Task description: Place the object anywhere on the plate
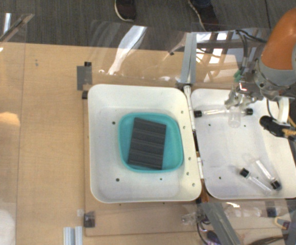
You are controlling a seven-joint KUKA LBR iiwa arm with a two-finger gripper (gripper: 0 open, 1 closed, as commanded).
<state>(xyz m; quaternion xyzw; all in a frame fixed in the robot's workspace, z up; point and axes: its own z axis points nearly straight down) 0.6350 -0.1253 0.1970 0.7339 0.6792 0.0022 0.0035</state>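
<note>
You see two white bins side by side. The left bin (138, 190) carries a teal plate (123, 137), and a dark ribbed block (148, 143) already lies on it, roughly centred and slightly askew. The right bin (224, 185) holds clear tubes with black caps: two (260, 176) lie near its front right corner, touching or nearly so, and one (214, 112) lies along the back near the divider.

The arm (288, 42) reaches in from the right, orange band visible over the back right of the right bin. The gripper (236, 114) hangs above the back of that bin, next to the rear tube. What sits at its tip looks transparent and is hard to separate from the tube and the glare; you cannot tell how far the gripper is spread or whether it has anything.

Judgement on progress: if the object meant is one of the tubes, none is on the plate, so the transfer is all to do: secure a tube, lift it, carry it across the divider to the left bin, and release over the plate. The block takes up much of the plate, so the bare teal margin is narrow.
</note>
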